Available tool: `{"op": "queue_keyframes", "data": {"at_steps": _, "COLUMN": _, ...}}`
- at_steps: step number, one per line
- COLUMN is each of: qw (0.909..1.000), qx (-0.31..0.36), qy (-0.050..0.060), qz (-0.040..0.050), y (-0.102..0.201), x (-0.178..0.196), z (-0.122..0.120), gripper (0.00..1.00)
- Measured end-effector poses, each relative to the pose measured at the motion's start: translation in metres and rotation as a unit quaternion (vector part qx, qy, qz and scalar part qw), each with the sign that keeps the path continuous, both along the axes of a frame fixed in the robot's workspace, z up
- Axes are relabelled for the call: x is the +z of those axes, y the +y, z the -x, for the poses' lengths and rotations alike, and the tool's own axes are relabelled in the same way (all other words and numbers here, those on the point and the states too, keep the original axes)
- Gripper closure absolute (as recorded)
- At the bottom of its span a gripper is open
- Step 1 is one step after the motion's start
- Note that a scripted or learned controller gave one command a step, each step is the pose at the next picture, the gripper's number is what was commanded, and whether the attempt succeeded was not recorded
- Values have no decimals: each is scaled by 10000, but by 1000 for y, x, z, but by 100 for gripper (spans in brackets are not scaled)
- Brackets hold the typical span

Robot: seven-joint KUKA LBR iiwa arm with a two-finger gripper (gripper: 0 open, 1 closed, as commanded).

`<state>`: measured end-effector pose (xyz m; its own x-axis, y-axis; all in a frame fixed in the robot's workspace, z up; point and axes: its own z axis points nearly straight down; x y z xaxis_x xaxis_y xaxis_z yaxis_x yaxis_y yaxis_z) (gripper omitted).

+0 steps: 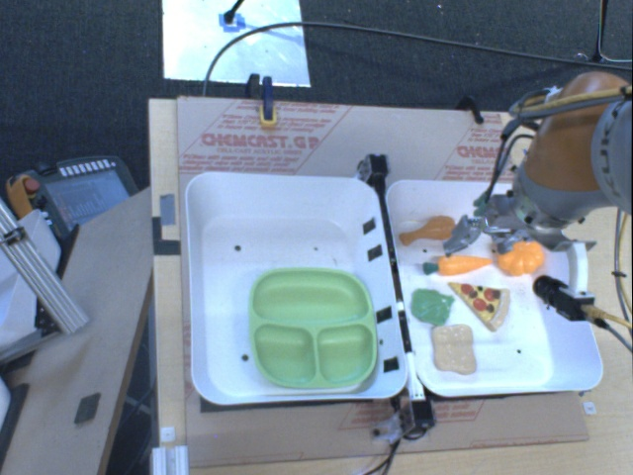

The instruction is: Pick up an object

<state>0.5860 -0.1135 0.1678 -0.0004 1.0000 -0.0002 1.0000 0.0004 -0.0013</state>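
**Crowded right bin makes a clean pick uncertain**

Camera view: the gripper sits low in the upper part of the right bin, at the right of the frame. Its fingers look slightly apart, with nothing seen between them. The candidates lie close around it: a chicken drumstick just to its left, a carrot just below, and an orange lump to its lower right. Lower down lie a pizza slice, a green leafy piece and a slice of toast.

The risk, as I judge it, is that the fingers close between the drumstick and carrot and nudge both aside, or pinch the drumstick's thin end so that it slips.

The left bin holds a green divided tray. On the board behind the bins, red print reads "CHEMCAST GP".
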Motion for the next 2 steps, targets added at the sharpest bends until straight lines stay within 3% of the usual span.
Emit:
{"op": "queue_keyframes", "data": {"at_steps": 1, "qw": 10000, "qx": 3, "qy": 2, "qz": -4, "y": 4, "x": -50, "z": 9, "gripper": 0}}
{"op": "queue_keyframes", "data": {"at_steps": 2, "qw": 10000, "qx": 2, "qy": -16, "qz": 2, "y": 4, "x": -38, "z": 8, "gripper": 100}}
